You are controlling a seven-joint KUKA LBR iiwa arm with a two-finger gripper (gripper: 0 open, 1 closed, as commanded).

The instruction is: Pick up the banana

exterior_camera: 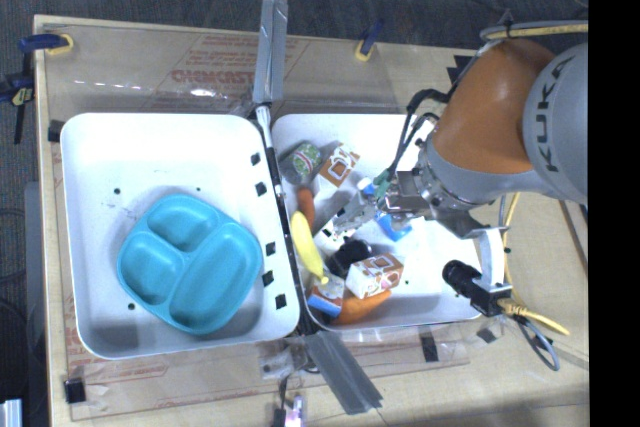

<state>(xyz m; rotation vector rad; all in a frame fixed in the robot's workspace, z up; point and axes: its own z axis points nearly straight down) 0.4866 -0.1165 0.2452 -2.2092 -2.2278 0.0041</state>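
Clearly ungrasped, the banana [306, 247] lies along the right bin's [440, 307] left wall; the hand [352, 215] hovers just beside it, its grip state unreadable.

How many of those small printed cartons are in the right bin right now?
2. One carton lies near the back of the right bin, beside a green can. The other carton sits toward the front, resting on orange items. The arm may hide more.

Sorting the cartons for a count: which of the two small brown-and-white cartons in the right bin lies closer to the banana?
The lower carton, just right of the banana beside the orange carrot. The other carton sits higher, near the bin's top.
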